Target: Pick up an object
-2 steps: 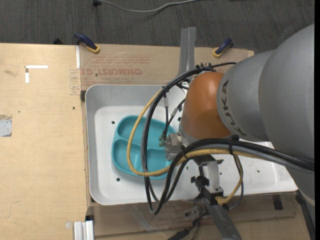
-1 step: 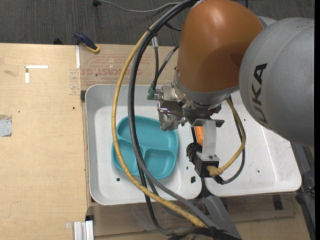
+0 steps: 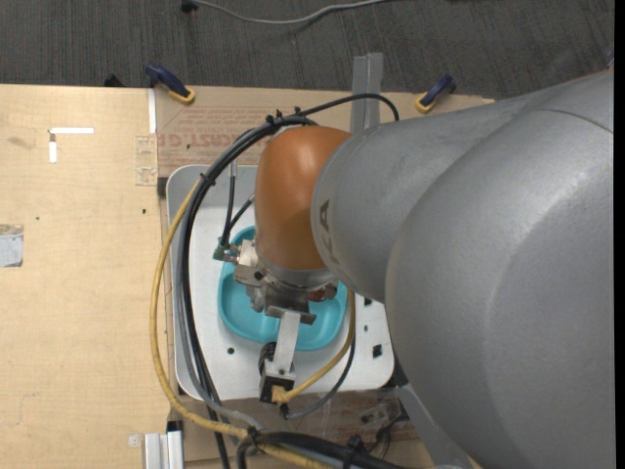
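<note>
Arm [image 3: 469, 262], grey with orange band, reaches down over a shallow white bin [image 3: 186, 262] holding a turquoise plastic dish [image 3: 234, 311]. Pale wooden bench [image 3: 78, 291] borders dark carpet [image 3: 98, 18].

The scene is lit evenly and fairly brightly from overhead; no hard shadows are cast on the pale wooden bench top [image 3: 78, 262]. A soft, broad sheen is seen along the large grey metal arm casing [image 3: 488, 262], which looms close to the lens and is rendered slightly soft. A mild highlight is carried on the glossy orange wrist band [image 3: 293, 193]. The shallow white plastic bin [image 3: 195, 360] is partly dimmed beneath the arm. The dark ribbed floor matting [image 3: 293, 47] is rendered darker but legible. Overall sharpness is moderate, with faint grain.
</note>
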`<state>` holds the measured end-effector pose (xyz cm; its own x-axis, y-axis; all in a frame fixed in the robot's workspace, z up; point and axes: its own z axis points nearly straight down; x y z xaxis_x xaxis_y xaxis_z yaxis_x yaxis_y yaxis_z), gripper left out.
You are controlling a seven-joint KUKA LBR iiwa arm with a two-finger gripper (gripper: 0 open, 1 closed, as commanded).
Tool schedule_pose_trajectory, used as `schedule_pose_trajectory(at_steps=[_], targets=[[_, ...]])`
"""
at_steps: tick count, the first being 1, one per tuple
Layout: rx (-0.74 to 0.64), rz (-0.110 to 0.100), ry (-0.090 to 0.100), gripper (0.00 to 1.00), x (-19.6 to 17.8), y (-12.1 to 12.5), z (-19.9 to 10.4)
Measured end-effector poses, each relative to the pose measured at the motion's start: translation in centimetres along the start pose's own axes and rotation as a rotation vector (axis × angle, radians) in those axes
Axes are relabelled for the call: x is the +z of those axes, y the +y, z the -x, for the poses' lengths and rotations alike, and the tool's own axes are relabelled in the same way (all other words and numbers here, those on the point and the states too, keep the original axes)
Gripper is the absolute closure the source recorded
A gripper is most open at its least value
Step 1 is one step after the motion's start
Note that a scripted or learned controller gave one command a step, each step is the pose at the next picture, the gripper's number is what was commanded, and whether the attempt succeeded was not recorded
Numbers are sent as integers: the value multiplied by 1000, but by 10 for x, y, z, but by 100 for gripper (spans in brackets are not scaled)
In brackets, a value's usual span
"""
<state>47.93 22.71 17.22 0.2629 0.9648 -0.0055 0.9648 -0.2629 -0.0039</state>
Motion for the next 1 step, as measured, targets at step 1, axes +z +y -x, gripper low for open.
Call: schedule_pose_trajectory(at_steps=[1], targets=[[-296, 3, 1, 100, -121, 15, 64]])
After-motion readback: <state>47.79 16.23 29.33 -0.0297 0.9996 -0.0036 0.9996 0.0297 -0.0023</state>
